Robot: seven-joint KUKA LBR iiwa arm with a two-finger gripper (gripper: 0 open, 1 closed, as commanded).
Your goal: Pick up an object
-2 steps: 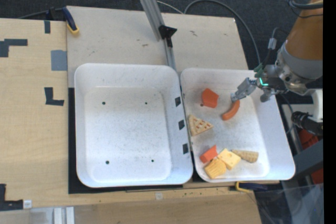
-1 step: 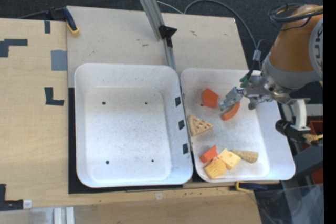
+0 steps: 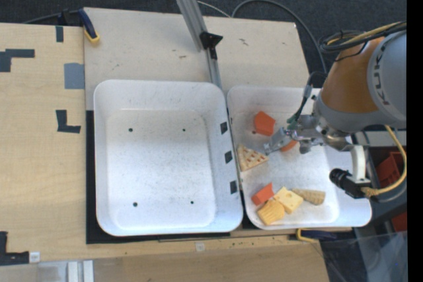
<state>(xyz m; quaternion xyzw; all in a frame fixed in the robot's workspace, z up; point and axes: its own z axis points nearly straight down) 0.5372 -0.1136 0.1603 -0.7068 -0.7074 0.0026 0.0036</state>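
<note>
My gripper (image 3: 283, 141) is down inside the right bin (image 3: 344, 214), near its middle. A small orange piece (image 3: 289, 146) shows right at the gripper's tip, touching or just under it. An orange cube (image 3: 264, 123) lies a little up and left of the gripper. A tan waffle-patterned wedge (image 3: 250, 157) lies to its lower left. Along the bin's front lie a red-orange piece (image 3: 262, 193), a pale yellow block (image 3: 287, 198), a yellow-orange block (image 3: 271, 211) and a tan cone-shaped piece (image 3: 311, 195).
The left bin (image 3: 158, 92) sits beside the right one, their rims meeting at the middle. A slanted metal rail (image 3: 188, 0) reaches down to the bins' back edge. The arm's orange band (image 3: 350, 86) and cables (image 3: 360, 185) hang over the right bin's right side.
</note>
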